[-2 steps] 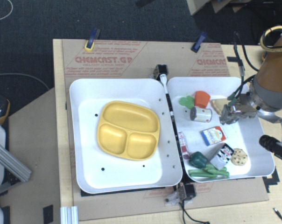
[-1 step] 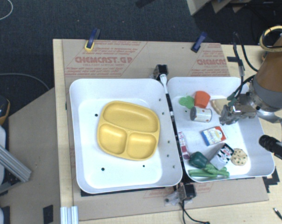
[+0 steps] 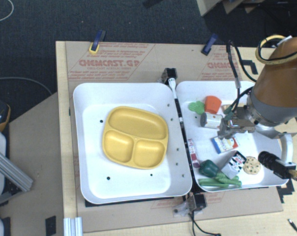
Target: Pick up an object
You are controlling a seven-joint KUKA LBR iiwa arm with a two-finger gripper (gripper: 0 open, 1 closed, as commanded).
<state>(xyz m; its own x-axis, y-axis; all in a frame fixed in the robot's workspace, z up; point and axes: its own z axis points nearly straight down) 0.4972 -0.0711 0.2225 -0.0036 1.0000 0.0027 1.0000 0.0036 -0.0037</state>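
Arm: grey, orange-banded, reached in from the right over the right bin [image 3: 274,183].
Gripper [image 3: 227,127]: low over the right bin's middle; open or closed could not be told.
Small carton [image 3: 223,143]: blue, white and red, flat, just below the gripper.
Orange piece [image 3: 213,103]: far side, beside a green one [image 3: 196,106].
Cookie [image 3: 252,165]: near right.
Left bin [image 3: 84,132]: held a yellow divided plate [image 3: 135,136].

A yellow divided plate [image 3: 134,137] lies in the left bin [image 3: 84,132]. The tool [image 3: 227,130] hangs over the right bin [image 3: 197,90], above a small blue-and-white card [image 3: 223,143], near an orange toy [image 3: 213,103].
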